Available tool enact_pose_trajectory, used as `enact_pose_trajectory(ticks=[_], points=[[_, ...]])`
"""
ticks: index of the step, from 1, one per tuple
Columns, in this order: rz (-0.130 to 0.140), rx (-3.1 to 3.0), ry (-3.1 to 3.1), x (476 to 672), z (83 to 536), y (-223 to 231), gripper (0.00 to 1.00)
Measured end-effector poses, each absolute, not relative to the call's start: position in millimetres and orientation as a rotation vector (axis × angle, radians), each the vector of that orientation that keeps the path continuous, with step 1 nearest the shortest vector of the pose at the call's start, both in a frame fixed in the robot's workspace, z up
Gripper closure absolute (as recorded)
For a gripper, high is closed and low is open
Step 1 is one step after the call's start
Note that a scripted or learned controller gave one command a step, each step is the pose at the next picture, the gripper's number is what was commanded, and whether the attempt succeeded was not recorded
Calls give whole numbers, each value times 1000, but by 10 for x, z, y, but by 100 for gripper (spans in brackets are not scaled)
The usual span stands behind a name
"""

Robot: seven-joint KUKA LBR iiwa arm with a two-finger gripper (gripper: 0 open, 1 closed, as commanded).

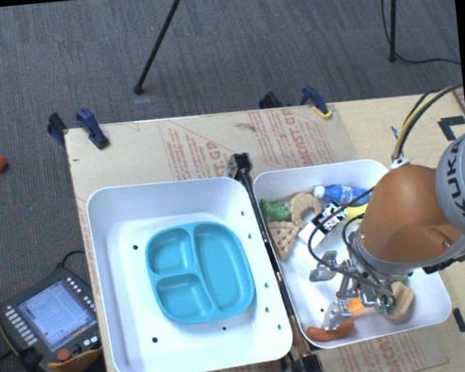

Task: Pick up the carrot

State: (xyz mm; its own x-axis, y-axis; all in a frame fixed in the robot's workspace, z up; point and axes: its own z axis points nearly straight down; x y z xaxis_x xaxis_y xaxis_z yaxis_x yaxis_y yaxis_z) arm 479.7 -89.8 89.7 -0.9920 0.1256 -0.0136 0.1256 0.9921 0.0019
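The carrot (355,305) is a small orange piece low in the right bin (430,300), near its front wall, with a bit of green (384,309) beside it. My gripper (354,302) hangs straight down over that spot from the grey arm and its orange band (400,213). The gripper's metal parts sit on both sides of the orange piece and hide most of it. Whether the carrot touches the bin floor is unclear.
The right bin also holds a reddish sausage-like piece (329,332), a waffle (285,235), a green item (275,210), a bottle (340,192) and a tan round piece (402,302). The left bin (114,235) bears a blue divided plate (198,271). Clamps (91,128) grip the bench's far edge.
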Motion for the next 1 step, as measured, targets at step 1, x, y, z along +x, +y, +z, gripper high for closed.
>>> enact_pose_trajectory(ticks=[1], points=[[-3,521,3088,4781,891,-886,0]])
